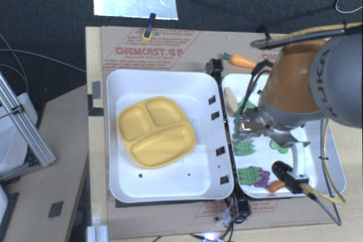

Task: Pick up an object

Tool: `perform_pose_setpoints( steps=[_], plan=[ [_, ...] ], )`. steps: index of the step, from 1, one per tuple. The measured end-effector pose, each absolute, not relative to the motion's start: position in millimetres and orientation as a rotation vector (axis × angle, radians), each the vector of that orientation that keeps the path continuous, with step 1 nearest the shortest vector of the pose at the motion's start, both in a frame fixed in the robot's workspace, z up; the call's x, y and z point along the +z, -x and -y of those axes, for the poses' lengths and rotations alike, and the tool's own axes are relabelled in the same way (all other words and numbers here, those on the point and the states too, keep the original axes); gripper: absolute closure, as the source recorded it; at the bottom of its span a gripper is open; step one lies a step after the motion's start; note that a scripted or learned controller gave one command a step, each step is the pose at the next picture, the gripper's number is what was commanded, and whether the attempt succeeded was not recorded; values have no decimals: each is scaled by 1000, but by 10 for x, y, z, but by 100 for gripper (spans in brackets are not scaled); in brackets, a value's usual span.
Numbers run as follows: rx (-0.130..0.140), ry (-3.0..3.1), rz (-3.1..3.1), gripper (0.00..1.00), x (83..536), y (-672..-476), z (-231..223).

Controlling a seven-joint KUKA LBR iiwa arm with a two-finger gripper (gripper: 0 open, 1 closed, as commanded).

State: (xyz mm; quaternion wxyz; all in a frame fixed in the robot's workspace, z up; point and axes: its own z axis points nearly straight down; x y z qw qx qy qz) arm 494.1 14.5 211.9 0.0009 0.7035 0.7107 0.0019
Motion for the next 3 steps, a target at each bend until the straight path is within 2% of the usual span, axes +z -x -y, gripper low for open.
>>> perform_pose_setpoints(
  steps=[1,2,3],
  plan=[
    [28,-2201,-2228,100,3747,-4883,-639],
    [12,-2210,-2228,100,4261,-4872,-923],
    [6,-2211,-2231,100,4387,-4866,-1365]
  ],
)
